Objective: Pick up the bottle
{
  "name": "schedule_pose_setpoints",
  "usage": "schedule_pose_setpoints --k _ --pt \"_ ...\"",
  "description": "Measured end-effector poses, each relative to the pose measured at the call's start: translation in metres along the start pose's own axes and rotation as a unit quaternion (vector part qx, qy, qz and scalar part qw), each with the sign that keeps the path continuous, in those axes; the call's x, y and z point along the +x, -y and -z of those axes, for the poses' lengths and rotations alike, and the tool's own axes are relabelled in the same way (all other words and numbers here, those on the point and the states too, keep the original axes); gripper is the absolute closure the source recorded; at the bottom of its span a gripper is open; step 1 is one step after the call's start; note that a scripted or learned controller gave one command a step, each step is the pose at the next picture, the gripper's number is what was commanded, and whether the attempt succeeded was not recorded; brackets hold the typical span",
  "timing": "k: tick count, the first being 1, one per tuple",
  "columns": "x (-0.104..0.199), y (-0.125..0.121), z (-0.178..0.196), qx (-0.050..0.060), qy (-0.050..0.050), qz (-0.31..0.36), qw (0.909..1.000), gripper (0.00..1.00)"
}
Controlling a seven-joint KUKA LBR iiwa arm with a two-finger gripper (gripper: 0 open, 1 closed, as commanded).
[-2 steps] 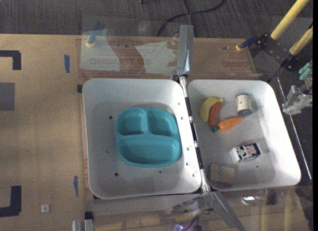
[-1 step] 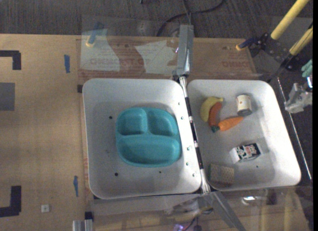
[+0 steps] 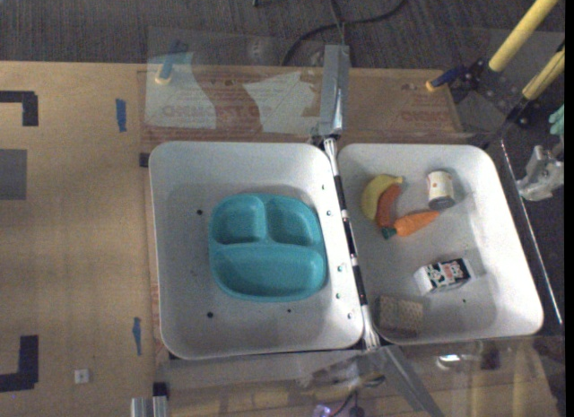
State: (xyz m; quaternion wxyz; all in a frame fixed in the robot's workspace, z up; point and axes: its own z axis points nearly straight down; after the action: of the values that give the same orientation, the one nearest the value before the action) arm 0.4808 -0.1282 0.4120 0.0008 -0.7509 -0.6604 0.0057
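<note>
The bottle (image 3: 439,188) is small and white with a brownish band, and it lies in the upper part of the right bin (image 3: 511,227). A pale grey piece that looks like my gripper (image 3: 543,176) sits at the view's right edge, outside the bin's right rim. It is about a hand's width to the right of the bottle and touches nothing in the bin.
Also in the right bin are a banana (image 3: 378,195), a carrot (image 3: 413,223), a milk carton (image 3: 442,275) on its side and a brown cracker-like piece (image 3: 401,313). The left bin (image 3: 179,182) holds a teal divided plate (image 3: 265,246). Yellow-handled clamps (image 3: 525,25) stand at the back right.
</note>
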Motion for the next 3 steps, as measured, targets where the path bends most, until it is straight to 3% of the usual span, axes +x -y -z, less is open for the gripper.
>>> schedule_pose_setpoints --k 1,3 --pt "-0.055 -0.005 -0.039 -0.003 -0.004 0.060 0.9982 1.00" --pt "-0.057 -0.006 -0.020 -0.003 -0.003 0.058 0.9983 1.00"
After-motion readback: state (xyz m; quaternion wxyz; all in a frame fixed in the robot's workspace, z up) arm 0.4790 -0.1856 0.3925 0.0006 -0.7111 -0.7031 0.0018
